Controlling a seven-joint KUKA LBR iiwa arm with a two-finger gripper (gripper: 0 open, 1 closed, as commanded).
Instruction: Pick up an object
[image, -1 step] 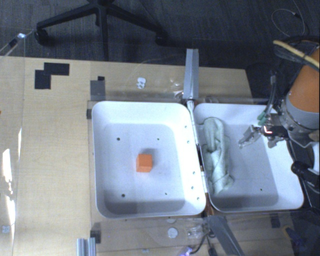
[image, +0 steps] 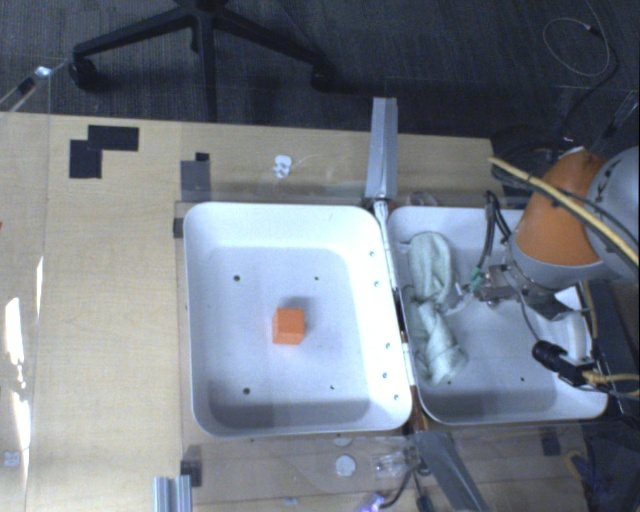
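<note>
One gripper (image: 468, 290) hung low in the right bin (image: 500, 395), just beside the cloth (image: 432, 300); whether it was open or closed could not be told. Soft folds could slip out or only a corner might lift. The cloth lay bunched along the bin's left wall, its long axis running from far edge to near edge. An orange block (image: 289, 326) sat in the left bin (image: 215, 300).

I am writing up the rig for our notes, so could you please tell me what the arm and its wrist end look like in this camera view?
The arm is light grey with a rounded orange band above the wrist. Below the band sits a grey wrist housing. Black cables and a tan hose run along it, and dark fittings hang near the gripper, whose metal parts look small and silvery.
</note>
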